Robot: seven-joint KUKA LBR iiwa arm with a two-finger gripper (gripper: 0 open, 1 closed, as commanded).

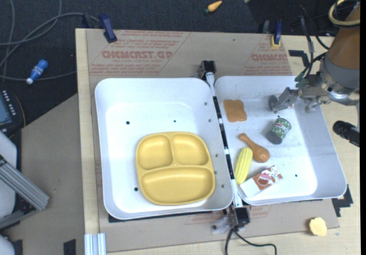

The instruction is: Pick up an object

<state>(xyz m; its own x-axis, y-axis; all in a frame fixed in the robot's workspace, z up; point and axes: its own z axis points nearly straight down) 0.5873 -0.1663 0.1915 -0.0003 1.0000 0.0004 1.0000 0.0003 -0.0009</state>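
Two white bins sit side by side. The left bin (114, 134) holds a yellow divided tray (174, 167). The right bin (320, 174) contains a brown slice (235, 110), corn cob (243, 165), drumstick (254, 147), red-and-white packet (266, 178) and green can (279, 129). The gripper (294, 99) hangs above the can, holding nothing; its finger state cannot be determined.

Table w/ two white bins on a brown sheet.

The table (68, 151) is light wood. A brown board sheet (171, 54) w/ red letters lies on it. Left bin (114, 105) & right bin (320, 156) sit side by side on the sheet, touching in the middle. Two blue clamps (107, 27) grip the sheet's far edge. A small yellow lump (317, 226) lies near the right bin's front corner.
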